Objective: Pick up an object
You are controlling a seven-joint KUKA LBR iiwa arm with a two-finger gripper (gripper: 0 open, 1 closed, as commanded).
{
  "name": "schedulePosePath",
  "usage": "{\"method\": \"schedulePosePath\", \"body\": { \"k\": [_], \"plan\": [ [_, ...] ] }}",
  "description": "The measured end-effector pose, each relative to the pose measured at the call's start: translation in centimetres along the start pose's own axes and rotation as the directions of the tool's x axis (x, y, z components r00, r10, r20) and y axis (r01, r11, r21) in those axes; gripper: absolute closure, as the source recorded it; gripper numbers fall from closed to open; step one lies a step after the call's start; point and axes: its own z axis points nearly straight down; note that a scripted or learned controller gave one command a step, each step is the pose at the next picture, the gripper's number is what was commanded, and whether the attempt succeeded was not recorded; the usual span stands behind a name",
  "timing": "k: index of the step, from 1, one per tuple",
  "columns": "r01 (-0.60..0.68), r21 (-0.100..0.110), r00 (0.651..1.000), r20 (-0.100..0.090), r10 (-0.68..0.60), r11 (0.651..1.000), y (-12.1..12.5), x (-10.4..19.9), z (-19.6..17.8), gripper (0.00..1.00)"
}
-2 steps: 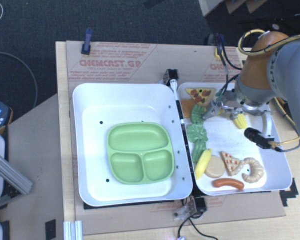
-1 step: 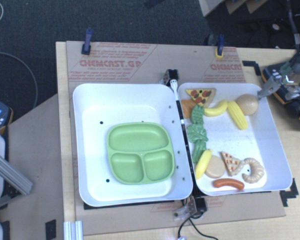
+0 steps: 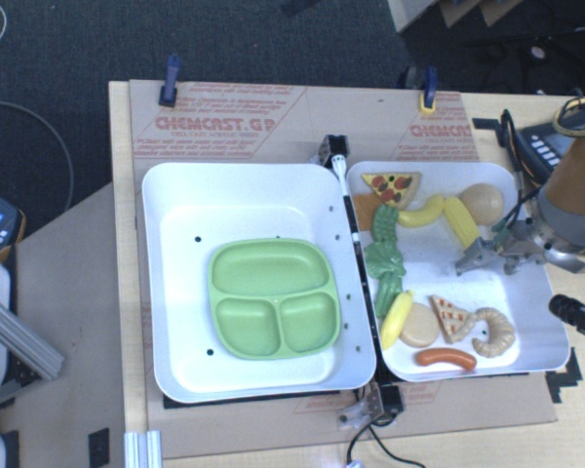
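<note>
My gripper hangs low in the right bin, over its bare middle floor, open with nothing between its fingers. Just behind it lie a yellow corn piece, a banana and a tan potato. A pizza slice sits at the far left corner. Green lettuce runs down the left wall. Near the front are a yellow piece, a round cookie, a small pizza wedge, a shrimp and a hot dog.
The left bin holds a green divided plate. The grey arm with its orange band comes in over the right bin's right wall. Clamps hold the board at the back.
</note>
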Motion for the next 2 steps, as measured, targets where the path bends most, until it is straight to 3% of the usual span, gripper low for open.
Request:
{"method": "schedulePosePath", "body": {
  "k": [1, 2],
  "plan": [
    [0.008, -0.014, 1.000, 0.009, -0.008, 1.000, 10.00, 1.03, 1.29, 0.00],
    [0.004, -0.002, 1.000, -0.004, -0.004, 1.000, 10.11, 0.36, 1.24, 0.00]
  ]
}}
